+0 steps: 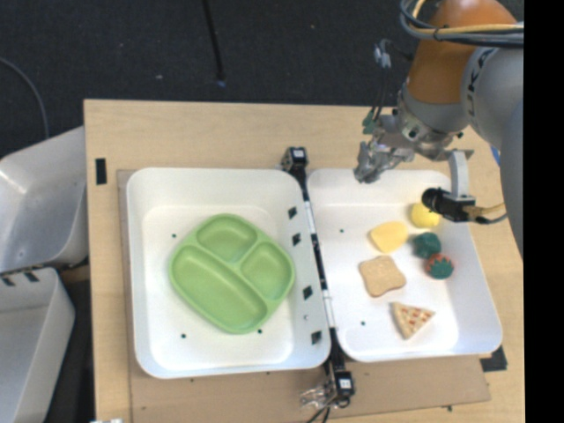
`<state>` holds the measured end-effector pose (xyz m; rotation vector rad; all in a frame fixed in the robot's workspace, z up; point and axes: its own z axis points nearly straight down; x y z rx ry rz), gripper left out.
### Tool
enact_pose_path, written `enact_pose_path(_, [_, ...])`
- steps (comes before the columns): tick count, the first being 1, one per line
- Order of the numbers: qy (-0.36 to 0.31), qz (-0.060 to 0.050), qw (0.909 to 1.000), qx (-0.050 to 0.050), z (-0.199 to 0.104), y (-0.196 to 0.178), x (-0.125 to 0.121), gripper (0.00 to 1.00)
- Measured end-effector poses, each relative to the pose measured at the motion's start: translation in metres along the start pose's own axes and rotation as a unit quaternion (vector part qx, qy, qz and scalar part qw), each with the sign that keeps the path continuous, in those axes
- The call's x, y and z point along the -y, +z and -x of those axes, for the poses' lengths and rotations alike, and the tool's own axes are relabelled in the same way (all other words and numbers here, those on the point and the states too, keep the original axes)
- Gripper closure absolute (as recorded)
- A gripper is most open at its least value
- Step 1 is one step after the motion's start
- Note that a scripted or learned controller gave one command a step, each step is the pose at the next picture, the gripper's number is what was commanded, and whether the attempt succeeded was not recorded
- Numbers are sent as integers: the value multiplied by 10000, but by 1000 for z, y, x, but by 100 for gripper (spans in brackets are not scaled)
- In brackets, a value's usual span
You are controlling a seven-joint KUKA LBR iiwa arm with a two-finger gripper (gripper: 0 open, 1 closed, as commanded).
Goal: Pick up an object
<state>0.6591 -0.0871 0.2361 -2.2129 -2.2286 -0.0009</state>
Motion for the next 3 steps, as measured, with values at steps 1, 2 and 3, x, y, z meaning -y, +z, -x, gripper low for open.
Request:
enact_pose_path(1, [4,-2,10000,2,-58,7,2,100])
enact_pose_path(2, [6,-9,10000,2,-104,11,6,100])
enact_pose_path(3, [2,10,10000,4,-161,13,0,100])
